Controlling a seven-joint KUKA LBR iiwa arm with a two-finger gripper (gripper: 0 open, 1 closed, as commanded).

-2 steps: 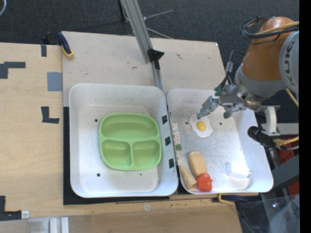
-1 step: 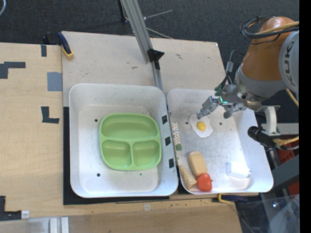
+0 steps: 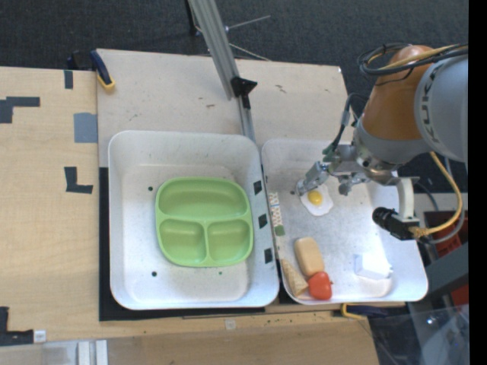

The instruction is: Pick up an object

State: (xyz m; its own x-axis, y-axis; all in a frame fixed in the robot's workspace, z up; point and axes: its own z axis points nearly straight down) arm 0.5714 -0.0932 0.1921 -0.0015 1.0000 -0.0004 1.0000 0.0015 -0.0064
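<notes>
The fried egg point(image 3: 316, 201), a toy with a yellow yolk on a white base, lies flat on the floor of the right bin point(image 3: 342, 152), toward its upper left, and looks the likeliest thing to be picked, since the gripper point(image 3: 329, 178) hangs just above and beside it. The fingers appear spread, one reaching down to the left near the egg and the other to the right, with nothing between them. So the pick looks barely begun: the arm point(image 3: 403, 112) has the tool over the bin, but no object is held or lifted, and closing on something and raising it are both left to do. Nearer the front of the same bin lie a tan bread roll point(image 3: 308, 254), a red tomato point(image 3: 320, 286) touching its lower end, and a crusty piece point(image 3: 294, 277) against the left wall. A pale white item point(image 3: 374, 267) sits at the right, too washed out to name. The left bin point(image 3: 122, 204) holds a green tray point(image 3: 204, 220) with three compartments, nothing in them.
</notes>
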